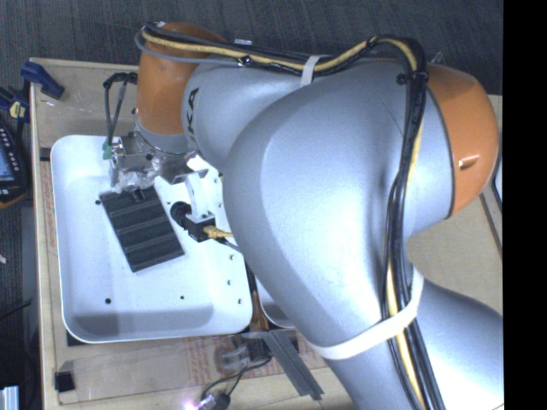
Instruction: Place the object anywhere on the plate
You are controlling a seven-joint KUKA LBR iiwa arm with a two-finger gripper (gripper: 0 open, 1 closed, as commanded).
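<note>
A dark grey, ribbed rectangular slab [143,228] lies tilted on the floor of the left shallow white bin [77,297], its upper end just under the gripper [130,176]. Whether the gripper grips it cannot be told. The bulky grey arm [342,212] hides most of the right bin [275,319].

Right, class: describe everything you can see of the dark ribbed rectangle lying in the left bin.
The dark ribbed rectangle is a flat, charcoal-grey slab, crossed by several raised bands that run along its short side. It looks like matte rubber or plastic. It lies flat on the floor of the left white bin, turned at a slant, its upper end towards the bin's far-left corner. The gripper sits right at that upper end; whether it touches the slab cannot be told.
</note>
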